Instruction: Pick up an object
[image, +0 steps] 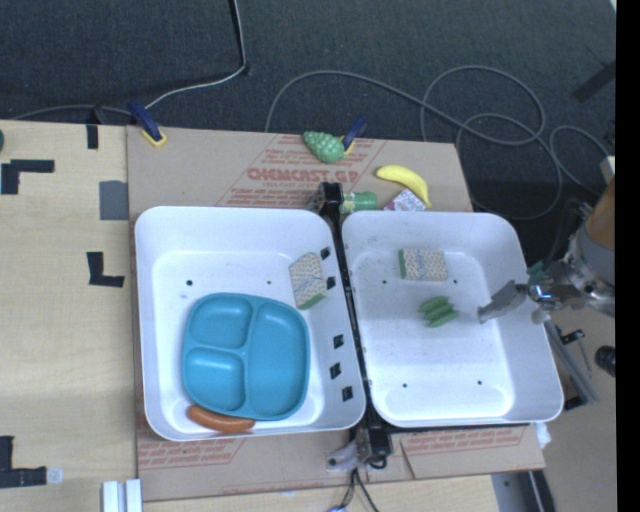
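A robot arm (600, 250) reaches in from the right over the right bin (500, 390), its gripper (497, 303) low above the bin floor near the right wall. Whether the gripper is open or closed cannot be told from this angle (the tip reads as a single grey wedge), and nothing can be seen held in it.

Just to the gripper's left, apart from it, a small green pickle (437, 311) lies on the white floor. Beyond the pickle, toward the bin's far wall, rests a green-and-tan sponge (423, 264).

In the left bin (160, 300), a blue divided plate (245, 355) fills most of the near half. An orange sausage (221, 420) lies against the plate's near edge, at the bin's front wall. A second sponge (309, 278) leans tilted near the wall shared with the right bin.

Behind the bins, on the brown cardboard sheet (200, 175), sit a yellow banana (403, 182), a green knobbly toy (325, 146) beside a blue clamp (352, 131), and another blue clamp (148, 124) at the sheet's far left corner. White cables (480, 80) loop across the dark carpet beyond.
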